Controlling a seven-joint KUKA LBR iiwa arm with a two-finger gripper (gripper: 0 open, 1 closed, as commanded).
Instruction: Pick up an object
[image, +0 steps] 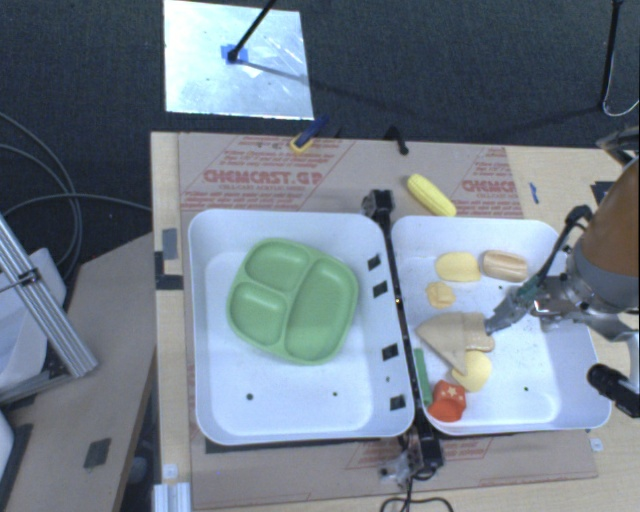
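The right bin (530, 400) holds several toy foods: a pale yellow oval (457, 267), a tan bread roll (505, 265), a small yellow piece (440, 294), a tan wedge (450, 336), a yellow rounded piece (476, 371) and a red piece (447, 402). My gripper (503, 314) reaches in from the right and hangs low over the middle of this bin. Its tip is at the right end of the tan wedge, close to it or touching it. Nothing is visibly held.
A green divided plate (293, 300) lies in the left bin (215, 400). A yellow corn cob (430, 195) rests on the cardboard behind the right bin. A green strip (423, 377) lies along the divider. Bare bin floor shows at the right bin's front right.
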